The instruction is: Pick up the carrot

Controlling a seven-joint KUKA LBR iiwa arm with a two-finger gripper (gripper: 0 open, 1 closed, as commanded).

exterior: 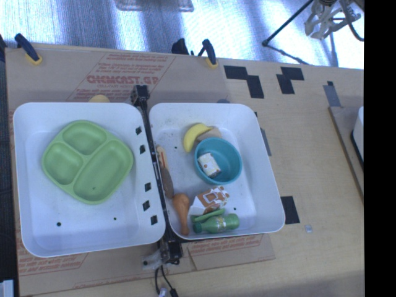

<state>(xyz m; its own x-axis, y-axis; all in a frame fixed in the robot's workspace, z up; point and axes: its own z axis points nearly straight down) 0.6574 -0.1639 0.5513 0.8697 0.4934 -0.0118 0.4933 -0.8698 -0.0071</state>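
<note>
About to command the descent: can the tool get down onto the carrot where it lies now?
Probably, but tightly. The carrot lies uncovered from above in the right bin, yet it sits against the bin's left wall, with the green bottle close beside it.

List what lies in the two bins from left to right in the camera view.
Green divided plate in the left bin → then in the right bin: carrot → blue bowl. The banana, green bottle and carton overlap these in left-right position, so they are left out.
</note>
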